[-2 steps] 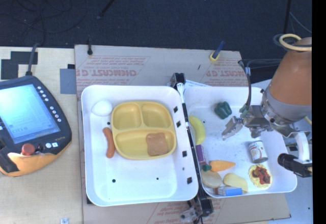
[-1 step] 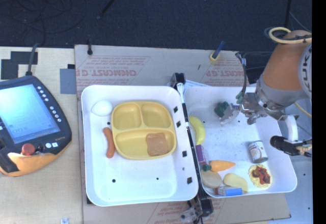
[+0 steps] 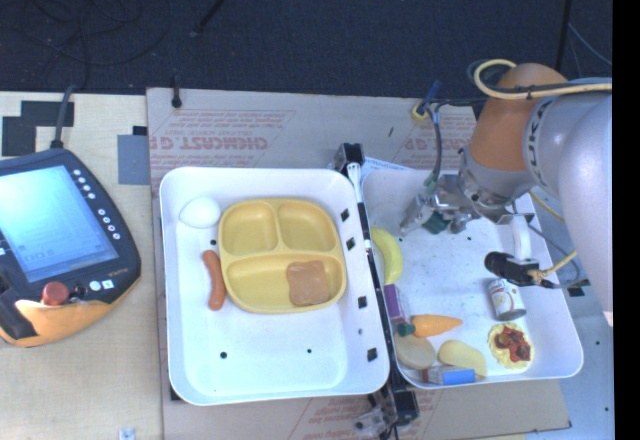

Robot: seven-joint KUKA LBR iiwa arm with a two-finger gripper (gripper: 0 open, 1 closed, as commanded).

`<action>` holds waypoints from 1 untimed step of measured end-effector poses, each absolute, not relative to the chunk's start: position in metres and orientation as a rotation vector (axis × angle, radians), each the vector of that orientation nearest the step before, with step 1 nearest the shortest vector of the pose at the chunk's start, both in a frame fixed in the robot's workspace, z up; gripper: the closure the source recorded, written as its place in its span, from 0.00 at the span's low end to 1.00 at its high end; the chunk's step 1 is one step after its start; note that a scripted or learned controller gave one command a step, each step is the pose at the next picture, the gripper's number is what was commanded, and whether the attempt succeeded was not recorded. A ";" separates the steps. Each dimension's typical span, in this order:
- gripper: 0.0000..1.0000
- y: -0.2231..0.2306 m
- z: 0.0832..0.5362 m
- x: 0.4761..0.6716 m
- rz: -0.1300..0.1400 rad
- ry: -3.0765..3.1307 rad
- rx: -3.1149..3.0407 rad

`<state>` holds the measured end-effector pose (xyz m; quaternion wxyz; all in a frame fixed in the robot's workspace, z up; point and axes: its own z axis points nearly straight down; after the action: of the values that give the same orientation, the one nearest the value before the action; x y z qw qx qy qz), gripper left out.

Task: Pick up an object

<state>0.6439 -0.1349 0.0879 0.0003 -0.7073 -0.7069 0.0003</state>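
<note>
The gripper (image 3: 432, 213) is seen low over the upper part of the right bin (image 3: 570, 353), and whether it's open or shut honestly can't be told from this angle; nothing is visibly held in it. So the approach step is judged to be in hand, with no grasp made yet. The candidates are all parked elsewhere in that bin: a banana (image 3: 387, 255) against the left wall, a carrot (image 3: 435, 325) further down, a small can (image 3: 505, 298) and a pizza slice (image 3: 512, 345) to the right. For the next move, one target needs to be picked, probably the banana since it's nearest, and the gripper lined up over it before being lowered.
</note>
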 end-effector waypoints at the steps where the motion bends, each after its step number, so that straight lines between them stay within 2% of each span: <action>1: 0.00 -0.177 0.144 0.644 0.001 -2.221 -2.222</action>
<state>0.6440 -0.1768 0.1438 -0.0001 -0.7072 -0.7070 0.0003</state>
